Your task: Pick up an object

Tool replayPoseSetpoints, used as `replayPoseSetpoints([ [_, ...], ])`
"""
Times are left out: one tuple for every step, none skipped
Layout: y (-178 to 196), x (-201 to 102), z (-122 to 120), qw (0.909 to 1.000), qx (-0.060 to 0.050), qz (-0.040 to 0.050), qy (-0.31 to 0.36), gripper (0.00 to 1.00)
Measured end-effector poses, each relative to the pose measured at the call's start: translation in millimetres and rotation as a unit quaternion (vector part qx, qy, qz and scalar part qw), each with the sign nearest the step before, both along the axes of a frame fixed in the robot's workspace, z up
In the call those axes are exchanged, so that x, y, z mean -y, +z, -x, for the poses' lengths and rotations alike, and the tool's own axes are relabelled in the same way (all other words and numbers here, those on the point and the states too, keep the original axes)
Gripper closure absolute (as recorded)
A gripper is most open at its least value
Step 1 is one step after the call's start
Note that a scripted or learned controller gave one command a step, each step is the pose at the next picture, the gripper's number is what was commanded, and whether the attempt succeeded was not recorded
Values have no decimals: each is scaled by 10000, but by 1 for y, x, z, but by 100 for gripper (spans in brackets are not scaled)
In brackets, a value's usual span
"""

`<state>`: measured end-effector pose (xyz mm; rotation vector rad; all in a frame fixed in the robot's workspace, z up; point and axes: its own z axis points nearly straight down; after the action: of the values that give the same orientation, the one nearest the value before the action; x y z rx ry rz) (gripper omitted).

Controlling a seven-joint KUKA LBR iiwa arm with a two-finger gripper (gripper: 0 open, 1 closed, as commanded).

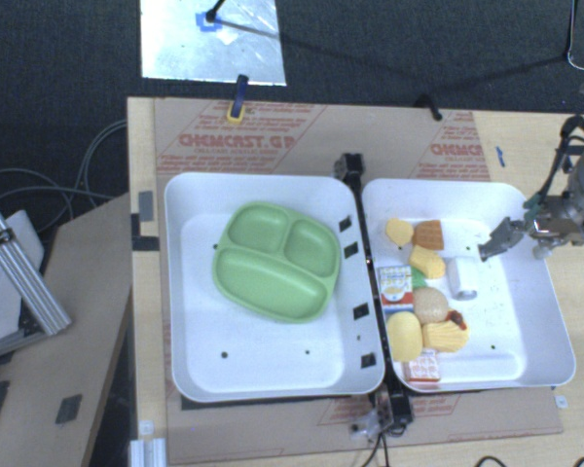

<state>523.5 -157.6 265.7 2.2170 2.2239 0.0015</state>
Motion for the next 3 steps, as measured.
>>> replayPoseSetpoints([
  [-58, -5, -7, 10000, -21, -7, -4, 0],
  [-118, -13, -5, 10000, -25, -9, -9, 0],
  [-157, -8, -15, 9999, 82, 54, -35, 0],
])
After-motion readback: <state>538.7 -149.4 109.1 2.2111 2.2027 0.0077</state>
